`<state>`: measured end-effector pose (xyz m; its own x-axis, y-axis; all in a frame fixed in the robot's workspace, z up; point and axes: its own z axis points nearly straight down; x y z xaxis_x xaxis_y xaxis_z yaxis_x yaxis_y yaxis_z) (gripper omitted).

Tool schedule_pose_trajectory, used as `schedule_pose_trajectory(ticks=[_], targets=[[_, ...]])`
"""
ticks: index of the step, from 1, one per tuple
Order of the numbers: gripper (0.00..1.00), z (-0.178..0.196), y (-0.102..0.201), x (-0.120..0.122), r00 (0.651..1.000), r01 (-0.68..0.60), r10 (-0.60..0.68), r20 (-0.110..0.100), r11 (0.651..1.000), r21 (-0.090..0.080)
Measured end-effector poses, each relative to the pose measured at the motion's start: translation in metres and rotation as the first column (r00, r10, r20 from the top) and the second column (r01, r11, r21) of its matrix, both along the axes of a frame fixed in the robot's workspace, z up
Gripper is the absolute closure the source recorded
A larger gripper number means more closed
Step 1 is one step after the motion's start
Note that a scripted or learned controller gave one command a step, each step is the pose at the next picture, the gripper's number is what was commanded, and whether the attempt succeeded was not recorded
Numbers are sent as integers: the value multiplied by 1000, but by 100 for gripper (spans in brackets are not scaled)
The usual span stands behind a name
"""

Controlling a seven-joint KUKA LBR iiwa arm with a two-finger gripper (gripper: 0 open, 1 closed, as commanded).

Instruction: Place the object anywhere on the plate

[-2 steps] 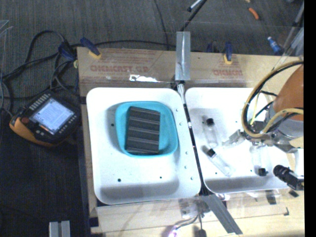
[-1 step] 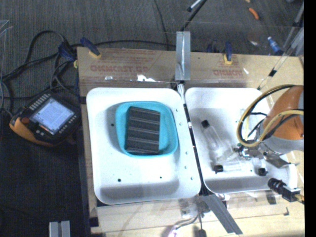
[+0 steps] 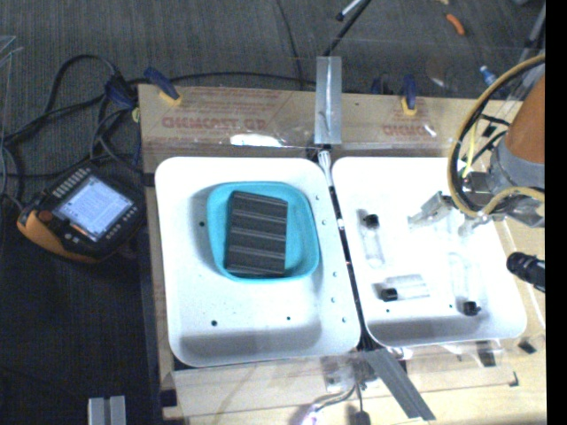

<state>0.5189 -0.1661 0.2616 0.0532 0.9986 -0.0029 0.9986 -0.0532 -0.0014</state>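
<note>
We see the dark ridged block point(image 3: 258, 232) lying on the blue plate point(image 3: 215, 211) in the left bin's point(image 3: 182, 264) middle, and the gripper point(image 3: 465, 211), grip state untellable, near the right bin's point(image 3: 399, 180) right edge, where a low sweep might scatter the clear vials point(image 3: 403, 288).

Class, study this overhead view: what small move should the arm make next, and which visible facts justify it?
Probably lower the end effector onto a clear vial in the right bin. The end effector sits above that bin, three vials lie loose there, and the blue plate in the left bin carries just a dark ridged block.
</note>
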Motion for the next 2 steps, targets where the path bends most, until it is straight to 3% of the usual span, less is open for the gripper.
schedule_pose_trajectory(ticks=[1,2], targets=[[0,-61,-6,-36,999,42,-42,-2,999,2],[0,-138,38,-29,989,143,-143,24,990,-1]])
